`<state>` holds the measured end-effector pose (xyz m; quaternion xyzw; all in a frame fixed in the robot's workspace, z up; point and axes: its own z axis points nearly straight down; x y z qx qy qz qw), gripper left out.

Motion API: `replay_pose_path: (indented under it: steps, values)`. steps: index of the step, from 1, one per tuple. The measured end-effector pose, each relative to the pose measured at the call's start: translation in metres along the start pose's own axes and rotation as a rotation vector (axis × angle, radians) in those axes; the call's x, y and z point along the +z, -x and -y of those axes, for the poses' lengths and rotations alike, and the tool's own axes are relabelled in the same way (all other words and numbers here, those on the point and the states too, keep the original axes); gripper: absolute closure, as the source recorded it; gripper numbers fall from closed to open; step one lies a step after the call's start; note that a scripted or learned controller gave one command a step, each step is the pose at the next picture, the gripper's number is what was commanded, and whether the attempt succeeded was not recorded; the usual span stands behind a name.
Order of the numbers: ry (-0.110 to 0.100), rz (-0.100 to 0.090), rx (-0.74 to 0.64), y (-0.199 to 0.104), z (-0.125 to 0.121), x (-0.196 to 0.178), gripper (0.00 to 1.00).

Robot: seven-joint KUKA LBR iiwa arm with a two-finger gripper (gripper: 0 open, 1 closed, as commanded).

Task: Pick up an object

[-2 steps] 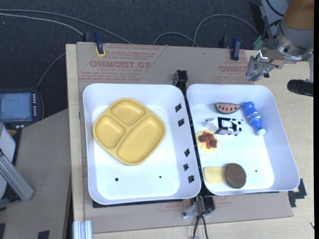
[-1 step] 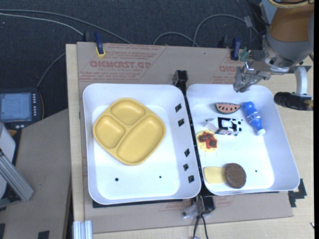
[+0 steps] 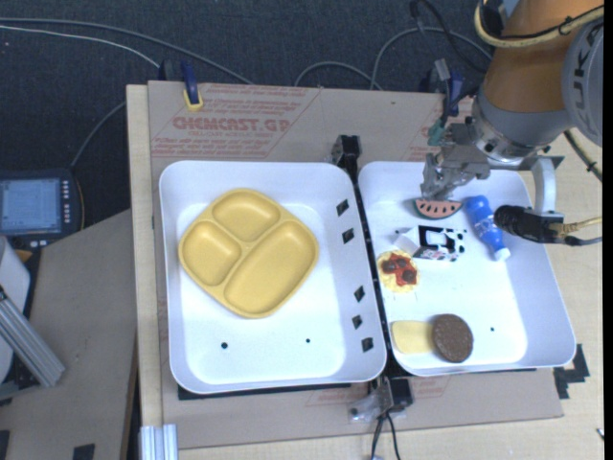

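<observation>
My gripper (image 3: 442,186) hangs at the far side of the right bin (image 3: 536,295), right over a watermelon slice (image 3: 438,206) whose red face and green rind show just below it. Whether it touches the slice is unclear. A blue bottle (image 3: 486,226) lies to the right of the slice. A black-and-white card-like piece (image 3: 439,241) sits in front of the slice. Nearer the front are a pizza slice (image 3: 399,270), a pale yellow slab (image 3: 410,335) and a brown round cookie (image 3: 452,338).
The left bin (image 3: 192,353) holds a yellow divided plate (image 3: 249,252). A black divider with clips (image 3: 356,247) runs between the bins. The arm's orange band (image 3: 546,17) looms over the right bin's far right corner.
</observation>
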<state>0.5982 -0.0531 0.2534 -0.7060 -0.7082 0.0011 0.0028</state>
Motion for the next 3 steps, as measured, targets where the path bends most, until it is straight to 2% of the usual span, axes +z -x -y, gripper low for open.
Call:
replay_pose_path:
  steps: [1,2,3]
  values:
    - [0.001,-0.001,-0.002,-0.051,0.027,-0.001,1.0]
    - [-0.001,0.0,-0.001,-0.092,0.057,0.02,1.0]
    - [-0.001,0.0,-0.003,-0.143,0.073,0.037,1.0]
